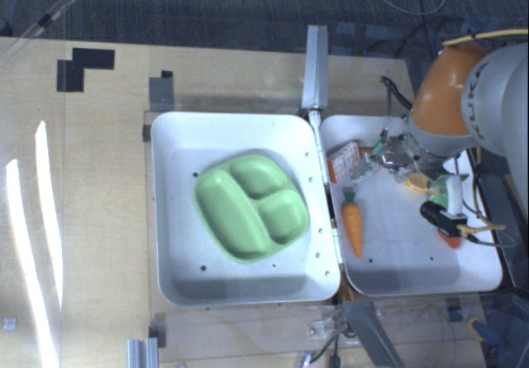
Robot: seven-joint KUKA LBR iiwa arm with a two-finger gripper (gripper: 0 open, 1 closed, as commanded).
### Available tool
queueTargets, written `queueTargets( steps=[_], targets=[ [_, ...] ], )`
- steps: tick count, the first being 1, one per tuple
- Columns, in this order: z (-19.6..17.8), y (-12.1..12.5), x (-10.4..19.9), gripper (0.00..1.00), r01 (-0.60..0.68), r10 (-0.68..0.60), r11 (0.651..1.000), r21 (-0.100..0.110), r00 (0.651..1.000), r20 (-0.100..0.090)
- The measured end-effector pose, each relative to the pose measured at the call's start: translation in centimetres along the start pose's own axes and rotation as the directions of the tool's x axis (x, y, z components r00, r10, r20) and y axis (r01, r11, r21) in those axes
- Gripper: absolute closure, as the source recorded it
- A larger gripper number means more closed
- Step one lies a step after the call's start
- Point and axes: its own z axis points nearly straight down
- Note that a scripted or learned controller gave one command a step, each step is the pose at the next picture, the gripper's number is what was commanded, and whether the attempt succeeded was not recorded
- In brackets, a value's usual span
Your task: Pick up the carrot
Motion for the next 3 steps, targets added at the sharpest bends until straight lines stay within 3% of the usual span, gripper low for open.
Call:
queueTargets(
  steps=[1,2,3],
  targets=[
    [1.6,-5.0,0.9,0.0,0.144,-0.144,0.99,-0.011,0.99,0.003],
    [1.3,-10.5,1.1,0.0,0.641,-0.641,0.767,-0.003,0.767,0.004],
    [0.1,-10.2,1.2,1.0,0.642,-0.642,0.767,-0.008,0.767,0.006]
  ],
)
